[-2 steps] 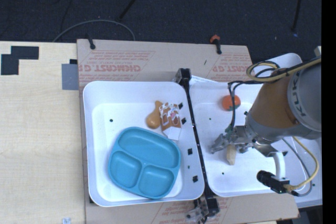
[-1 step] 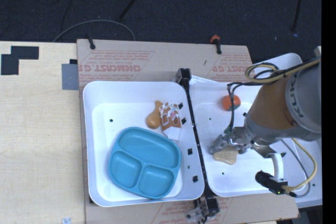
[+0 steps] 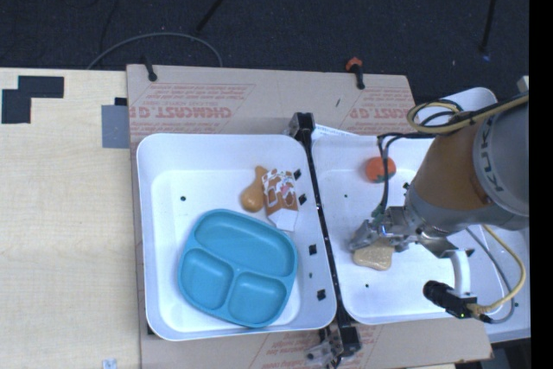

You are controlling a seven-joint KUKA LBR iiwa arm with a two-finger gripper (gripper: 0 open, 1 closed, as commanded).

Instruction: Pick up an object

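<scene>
Gripper sits low in right bin, right over a tan flat piece at its 6 o'clock, touching or nearly; can't tell grip state. Orange-red ball at 12 o'clock from it. Left bin: blue divided plate, brown toy at plate's 1 o'clock

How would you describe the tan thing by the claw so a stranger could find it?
Look in the right-hand white bin. Near its middle, just under the claw, lies a flat tan piece. The bin's other item, an orange ball, is round, brighter and nearer the far wall.
</scene>
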